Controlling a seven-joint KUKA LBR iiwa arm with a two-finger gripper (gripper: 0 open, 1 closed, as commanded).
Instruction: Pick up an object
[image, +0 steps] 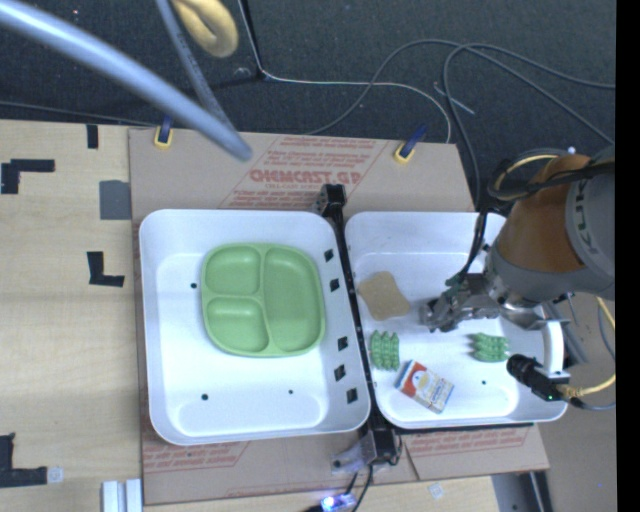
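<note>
Can't tell the jaw state. The grey two-finger gripper (447, 310) hangs low in the right white bin (420, 232), between the tan flat card (383, 296) and the right green ridged block (489, 347). Centre over one before you close.

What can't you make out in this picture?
- Fingers: small and dark in the camera view, open or shut unclear.
- Small box: print too small to read.
- Right bin: far side covered by the arm.
- Arm: cut off at the right edge.
</note>
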